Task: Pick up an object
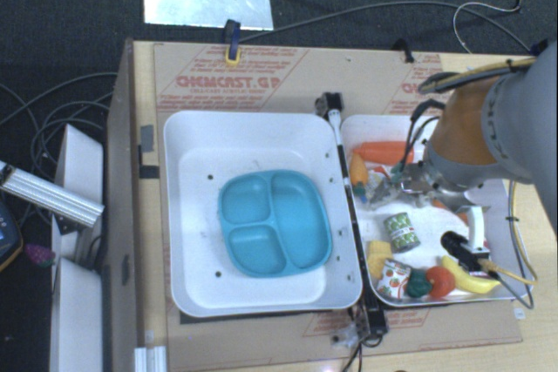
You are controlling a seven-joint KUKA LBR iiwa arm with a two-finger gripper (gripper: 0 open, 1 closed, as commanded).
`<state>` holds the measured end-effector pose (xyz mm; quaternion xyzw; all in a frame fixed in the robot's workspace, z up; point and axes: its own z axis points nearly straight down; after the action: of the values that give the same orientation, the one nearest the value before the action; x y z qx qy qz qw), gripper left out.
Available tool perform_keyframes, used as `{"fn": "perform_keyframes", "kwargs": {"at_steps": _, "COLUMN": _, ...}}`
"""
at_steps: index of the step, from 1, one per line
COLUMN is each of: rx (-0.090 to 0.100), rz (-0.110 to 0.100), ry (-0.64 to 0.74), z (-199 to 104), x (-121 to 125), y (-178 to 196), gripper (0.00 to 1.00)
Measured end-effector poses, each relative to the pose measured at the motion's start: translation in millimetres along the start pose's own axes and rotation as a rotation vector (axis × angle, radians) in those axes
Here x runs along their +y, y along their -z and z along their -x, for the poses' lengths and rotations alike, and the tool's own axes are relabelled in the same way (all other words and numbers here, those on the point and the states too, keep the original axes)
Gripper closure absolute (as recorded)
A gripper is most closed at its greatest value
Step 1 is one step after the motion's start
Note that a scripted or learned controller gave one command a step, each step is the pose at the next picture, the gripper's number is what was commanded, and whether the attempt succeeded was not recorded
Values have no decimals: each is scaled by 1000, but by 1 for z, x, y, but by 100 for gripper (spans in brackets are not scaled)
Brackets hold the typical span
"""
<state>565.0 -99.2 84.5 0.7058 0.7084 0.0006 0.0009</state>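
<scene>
The right bin [351, 128] holds several small items. An orange carrot [381, 152] lies at its far end, and a green-labelled can [401, 232] sits on its side in the middle. Along the near edge are a yellow piece [377, 257], a red-and-white packet [394, 278], a red tomato [441, 280] and a yellow banana [472, 280]. My gripper [386, 186] reaches down into the upper-left part of this bin, just below the carrot and above the can. The view is too small to tell whether anything is in it.
The left bin [187, 187] holds a blue divided plate [275, 222]. A divider rail [342, 187] runs between the bins. The grey arm with its orange band [462, 135] covers the right bin's far right side. A small yellow-orange item [358, 172] lies by the rail.
</scene>
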Motion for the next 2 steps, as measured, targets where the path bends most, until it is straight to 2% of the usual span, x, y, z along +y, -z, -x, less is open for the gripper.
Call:
{"fn": "perform_keyframes", "kwargs": {"at_steps": 1, "rx": 1, "rz": -3, "ry": -2, "z": -15, "x": -65, "y": 0, "gripper": 0}}
{"fn": "perform_keyframes", "kwargs": {"at_steps": 2, "rx": -1, "rz": 0, "ry": -4, "z": 20, "x": -36, "y": 49, "gripper": 0}}
